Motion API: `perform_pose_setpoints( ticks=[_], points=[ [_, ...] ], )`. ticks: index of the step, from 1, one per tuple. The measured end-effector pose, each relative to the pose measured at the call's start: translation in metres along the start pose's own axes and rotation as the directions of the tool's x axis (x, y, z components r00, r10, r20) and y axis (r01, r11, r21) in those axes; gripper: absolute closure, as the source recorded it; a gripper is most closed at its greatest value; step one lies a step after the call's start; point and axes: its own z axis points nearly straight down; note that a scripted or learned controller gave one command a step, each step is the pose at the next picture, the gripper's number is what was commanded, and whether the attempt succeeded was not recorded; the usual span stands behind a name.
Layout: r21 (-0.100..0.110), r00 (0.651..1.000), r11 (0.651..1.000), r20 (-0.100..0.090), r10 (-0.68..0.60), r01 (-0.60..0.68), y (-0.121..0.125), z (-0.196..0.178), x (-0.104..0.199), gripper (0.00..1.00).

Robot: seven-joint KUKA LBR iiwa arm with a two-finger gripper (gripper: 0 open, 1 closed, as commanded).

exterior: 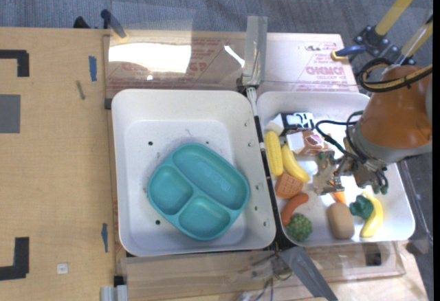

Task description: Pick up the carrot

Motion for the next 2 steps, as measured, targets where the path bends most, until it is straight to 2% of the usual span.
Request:
perform_pose_setpoints(
  ticks=[1,2],
  points=[
    [-0.001,0.99,0.99,0.001,-0.143,0.143,0.045,-0.101,0.044,1.0],
    [-0.001,0.995,0.995,0.005,-0.1,0.1,0.09,-0.251,0.025,1.0]
  ],
)
